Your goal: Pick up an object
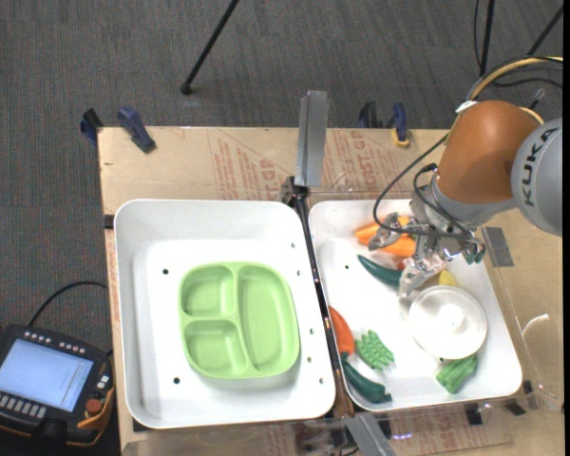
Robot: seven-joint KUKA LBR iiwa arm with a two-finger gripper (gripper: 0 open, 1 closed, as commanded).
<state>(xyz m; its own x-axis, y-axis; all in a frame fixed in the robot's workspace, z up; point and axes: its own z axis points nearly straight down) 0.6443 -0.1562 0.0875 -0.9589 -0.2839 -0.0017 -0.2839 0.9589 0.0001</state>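
The arm (513, 164) comes in from the right and bends down over the right bin (347, 218), its orange band bulging above the wrist. The gripper (420, 272) hangs low over the upper middle of that bin, just above the white bowl (446, 322) and beside a small yellow piece (446, 277). Whether it is released or clenched I cannot tell from here, since cables and metal parts crowd the tip. Just left of it lie an orange toy (382, 238) and a dark green pepper (378, 270), the pepper pointing toward the bin's left wall. Along that left wall lower down sits a carrot (341, 330), with a knobbly light green toy (374, 350) next to it and another dark green piece (365, 386) near the front edge. A green leafy toy (458, 372) rests at the front right, touching the bowl's rim as seen from here. The left bin (142, 226) holds a pale green divided tray (238, 320), lying flat in the middle. On the floor at the lower left stands a pendant (43, 378) with a lit screen.
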